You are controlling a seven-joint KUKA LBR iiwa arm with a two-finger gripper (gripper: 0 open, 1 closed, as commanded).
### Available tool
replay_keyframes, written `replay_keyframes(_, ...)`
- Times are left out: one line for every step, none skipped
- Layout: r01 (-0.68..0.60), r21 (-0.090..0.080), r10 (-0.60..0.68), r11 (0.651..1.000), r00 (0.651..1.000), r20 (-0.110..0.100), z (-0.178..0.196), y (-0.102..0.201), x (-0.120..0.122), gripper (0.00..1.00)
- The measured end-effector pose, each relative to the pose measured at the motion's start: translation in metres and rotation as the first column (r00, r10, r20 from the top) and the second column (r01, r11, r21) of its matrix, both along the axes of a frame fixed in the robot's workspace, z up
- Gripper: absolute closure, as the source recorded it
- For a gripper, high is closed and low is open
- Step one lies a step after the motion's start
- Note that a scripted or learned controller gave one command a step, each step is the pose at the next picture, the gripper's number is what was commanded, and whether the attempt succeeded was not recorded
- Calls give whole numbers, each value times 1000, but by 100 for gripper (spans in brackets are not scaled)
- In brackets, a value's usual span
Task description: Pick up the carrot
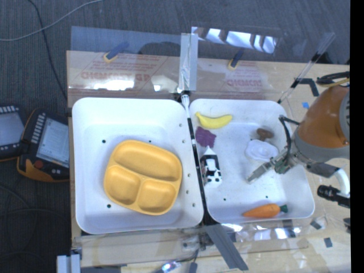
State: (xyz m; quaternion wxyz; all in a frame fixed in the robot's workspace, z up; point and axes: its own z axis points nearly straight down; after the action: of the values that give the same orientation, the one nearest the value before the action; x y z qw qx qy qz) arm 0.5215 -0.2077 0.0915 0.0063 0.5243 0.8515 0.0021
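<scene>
Right bin (227, 212) holds carrot (263, 211) near gripper (259, 172)

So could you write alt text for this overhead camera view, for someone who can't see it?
A robot arm's tool hangs over the right white bin, above an orange carrot lying near the bin's front edge. The bin also holds a banana, a purple toy and a black-and-white toy; the left bin holds a yellow divided tray.
</scene>
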Motion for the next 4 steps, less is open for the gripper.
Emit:
replay_keyframes(-167,3,167,986,986,-13,15,38,-37,0)
replay_keyframes(-348,1,348,937,937,-12,28,16,-37,0)
replay_keyframes(-213,2,213,977,977,-9,38,26,-36,0)
replay_keyframes(-350,-1,350,937,937,-8,0,27,-35,0)
